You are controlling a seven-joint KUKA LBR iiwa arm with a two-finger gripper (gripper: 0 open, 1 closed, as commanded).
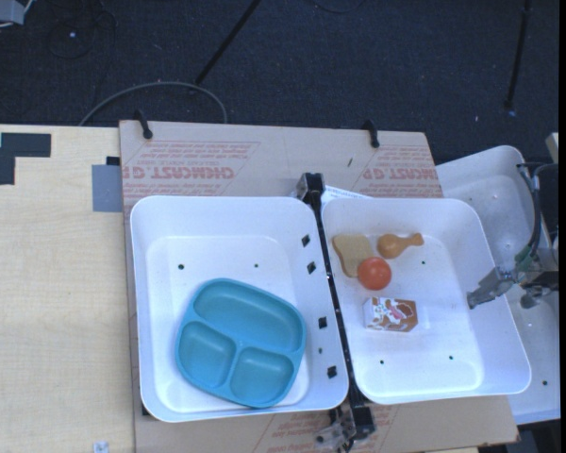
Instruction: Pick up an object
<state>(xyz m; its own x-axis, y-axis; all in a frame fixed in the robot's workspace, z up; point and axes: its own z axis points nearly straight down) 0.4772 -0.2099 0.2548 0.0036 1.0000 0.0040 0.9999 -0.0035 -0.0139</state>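
End effector near round red-orange tomato

arm cut off at right edge

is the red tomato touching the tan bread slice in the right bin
Touching. In the camera view the red tomato overlaps the lower right edge of the tan bread slice, with no gap between them.
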